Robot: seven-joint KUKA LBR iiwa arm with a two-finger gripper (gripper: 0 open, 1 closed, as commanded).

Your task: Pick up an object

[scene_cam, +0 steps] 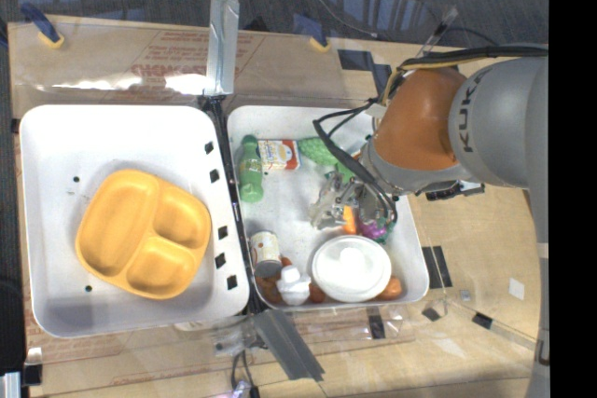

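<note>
Gripper [334,200] lowered into the right bin [410,242] among clutter, its grip impossible to tell, one orange item [349,219] just beside it, one white bowl [352,267] below, one green bottle [249,169], one small carton [278,155], one yellow divided plate [142,232] alone in the left bin [47,144].

A yellow divided plate [143,233] sits in a white bin [47,130] — a green bottle [249,169], white bowl [352,268] and red-and-white carton [278,154] colour the other.
</note>
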